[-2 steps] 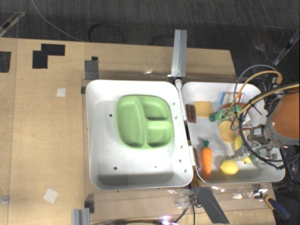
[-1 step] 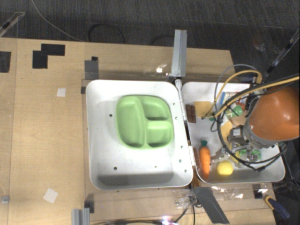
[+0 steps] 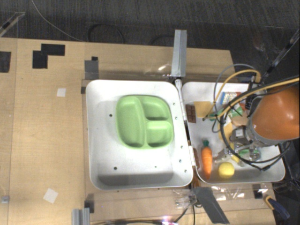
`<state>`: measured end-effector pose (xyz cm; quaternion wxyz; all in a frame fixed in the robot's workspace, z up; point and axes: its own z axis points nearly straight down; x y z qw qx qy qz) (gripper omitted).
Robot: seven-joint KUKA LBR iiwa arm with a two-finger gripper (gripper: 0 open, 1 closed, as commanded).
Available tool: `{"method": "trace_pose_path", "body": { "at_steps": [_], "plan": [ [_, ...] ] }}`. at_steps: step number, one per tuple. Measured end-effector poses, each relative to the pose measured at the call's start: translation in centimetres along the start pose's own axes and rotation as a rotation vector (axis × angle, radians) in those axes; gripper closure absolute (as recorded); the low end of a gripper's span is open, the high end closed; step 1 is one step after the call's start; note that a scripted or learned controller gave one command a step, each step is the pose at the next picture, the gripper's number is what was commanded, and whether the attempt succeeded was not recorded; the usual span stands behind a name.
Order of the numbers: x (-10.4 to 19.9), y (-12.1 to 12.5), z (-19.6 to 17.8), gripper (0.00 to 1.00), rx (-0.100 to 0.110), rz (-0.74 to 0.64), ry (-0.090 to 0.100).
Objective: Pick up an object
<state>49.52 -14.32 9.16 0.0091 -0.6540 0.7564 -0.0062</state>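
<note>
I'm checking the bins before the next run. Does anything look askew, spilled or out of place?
Nothing looks spilled or damaged. The green divided plate lies flat in the left bin. In the right bin, the toy carrot and a yellow lemon-like fruit sit near the front wall. The arm covers the other items, so those cannot be judged.

The arm (image 3: 276, 114) (cut off at the right edge) hides the hand and much of the right bin (image 3: 197, 90).
</note>
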Motion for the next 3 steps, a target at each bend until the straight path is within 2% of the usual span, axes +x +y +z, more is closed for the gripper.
{"method": "trace_pose_path", "body": {
  "at_steps": [1,2,3],
  "plan": [
    [1.4,-7.8,0.3,0.00,-0.004,-0.011,0.003],
    [1.1,-8.2,-1.1,1.00,0.005,-0.005,-0.003],
    [-5.9,-12.2,-11.4,1.00,-0.004,0.033,0.001]
  ]
}}
